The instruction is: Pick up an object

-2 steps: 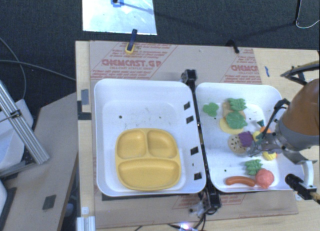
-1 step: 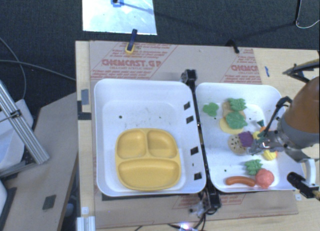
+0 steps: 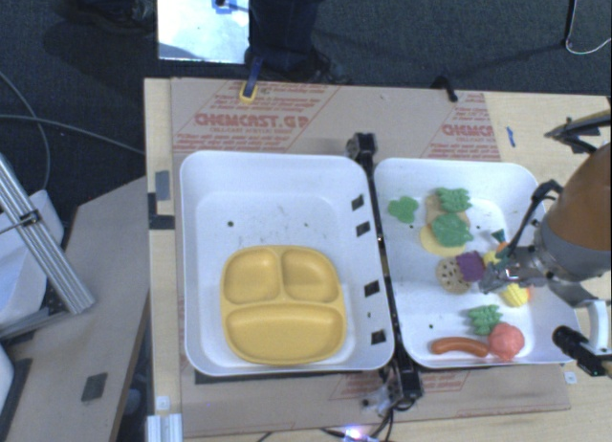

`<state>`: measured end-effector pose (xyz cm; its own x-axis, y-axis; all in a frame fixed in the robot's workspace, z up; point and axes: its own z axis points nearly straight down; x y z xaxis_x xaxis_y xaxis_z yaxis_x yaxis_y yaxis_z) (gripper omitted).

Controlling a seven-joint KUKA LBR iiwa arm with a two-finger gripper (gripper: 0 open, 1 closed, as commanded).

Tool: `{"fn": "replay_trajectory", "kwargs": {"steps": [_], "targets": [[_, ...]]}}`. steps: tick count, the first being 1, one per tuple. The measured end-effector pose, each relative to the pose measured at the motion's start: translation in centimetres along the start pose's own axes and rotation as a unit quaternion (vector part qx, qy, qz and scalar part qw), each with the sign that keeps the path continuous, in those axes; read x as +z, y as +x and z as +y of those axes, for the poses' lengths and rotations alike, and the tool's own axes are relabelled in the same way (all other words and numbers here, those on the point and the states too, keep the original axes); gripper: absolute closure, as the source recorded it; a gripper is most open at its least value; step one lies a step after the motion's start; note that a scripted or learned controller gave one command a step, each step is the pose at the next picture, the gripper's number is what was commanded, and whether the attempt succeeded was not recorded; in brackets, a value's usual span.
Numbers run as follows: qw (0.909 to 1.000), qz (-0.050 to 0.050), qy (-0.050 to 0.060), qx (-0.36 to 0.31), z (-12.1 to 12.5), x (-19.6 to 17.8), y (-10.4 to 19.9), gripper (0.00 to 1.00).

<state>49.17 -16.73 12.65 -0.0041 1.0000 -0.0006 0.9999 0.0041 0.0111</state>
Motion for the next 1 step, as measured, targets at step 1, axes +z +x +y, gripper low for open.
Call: {"fn": "replay_trajectory", "kwargs": {"steps": [1], "targets": [[1.0,0.001,0.007,0.002,-0.65,3.42,-4.03,1.0]]}}
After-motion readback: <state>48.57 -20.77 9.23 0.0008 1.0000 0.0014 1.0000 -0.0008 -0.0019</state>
